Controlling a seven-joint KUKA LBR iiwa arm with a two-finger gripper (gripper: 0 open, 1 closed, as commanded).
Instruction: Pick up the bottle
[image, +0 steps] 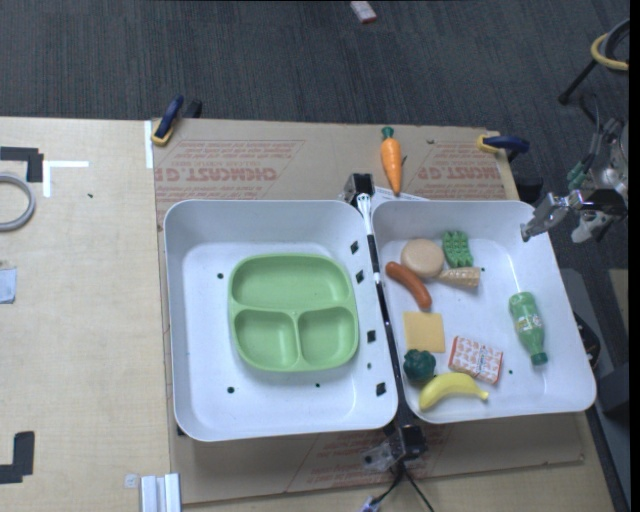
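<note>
The bottle (527, 325) is lying on its side in the right bin (560, 275), near that bin's right wall, green with a pale label, its cap end pointing toward the near edge. Nothing is touching it.

The pincer (548, 214) is hanging over the far right corner of that bin, just past the rim, well apart from the bottle. I cannot tell from here how it is set; the metal parts are blurring into each other against the dark floor.

Other things are sharing the right bin: a bun (423, 257) and a green block (457, 247) are sitting at the far side, with a sausage (410, 284) lying aslant just beside the bun. A cheese slice (424, 331) is lying in the middle, a broccoli piece (419, 364) just below it, a banana (453, 390) at the near edge, and a red-and-white packet (475, 359) between the cheese and the bottle.

In the left bin (190, 330) a green tray (294, 313) with three compartments is resting flat.

A carrot (390, 159) is lying on the cardboard (250, 160) beyond the bins, which is covering the surface (80, 330).
</note>
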